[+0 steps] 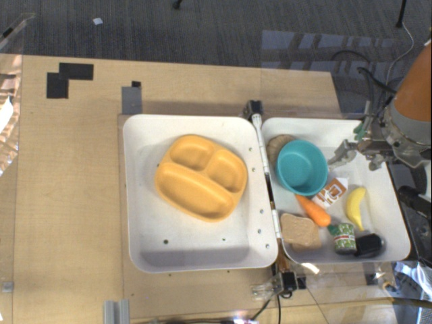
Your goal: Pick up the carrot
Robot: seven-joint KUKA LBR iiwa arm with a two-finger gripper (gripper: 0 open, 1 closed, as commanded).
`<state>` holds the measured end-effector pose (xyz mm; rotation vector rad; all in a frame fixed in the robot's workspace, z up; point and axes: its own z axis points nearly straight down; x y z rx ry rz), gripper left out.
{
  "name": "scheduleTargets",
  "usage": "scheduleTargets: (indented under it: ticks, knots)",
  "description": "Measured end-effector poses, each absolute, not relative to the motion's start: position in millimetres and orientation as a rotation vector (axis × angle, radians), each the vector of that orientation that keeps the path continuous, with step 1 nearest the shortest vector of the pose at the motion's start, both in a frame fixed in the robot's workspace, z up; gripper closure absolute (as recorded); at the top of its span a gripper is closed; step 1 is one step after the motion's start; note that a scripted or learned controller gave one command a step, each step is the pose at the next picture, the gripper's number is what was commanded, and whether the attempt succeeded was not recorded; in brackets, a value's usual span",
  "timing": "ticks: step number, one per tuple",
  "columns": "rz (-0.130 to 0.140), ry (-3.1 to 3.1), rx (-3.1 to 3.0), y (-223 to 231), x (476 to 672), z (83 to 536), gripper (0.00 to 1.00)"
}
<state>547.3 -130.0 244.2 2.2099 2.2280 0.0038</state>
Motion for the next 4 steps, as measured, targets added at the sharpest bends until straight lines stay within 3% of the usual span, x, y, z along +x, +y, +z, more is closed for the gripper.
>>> scheduleTargets:
  ticks: [1, 2, 3, 4]
  knots:
    - [0.004, 2.508, 1.889, -59, 497.3, 184, 0.0]
    - [0.013, 2.321, 2.104, -113, 491.0, 110, 0.0]
    - [0.017, 2.326, 2.091, -112, 493.7, 121, 1.0]
    - [0.015, 2.381, 2.036, -4, 540.1, 187, 1.0]
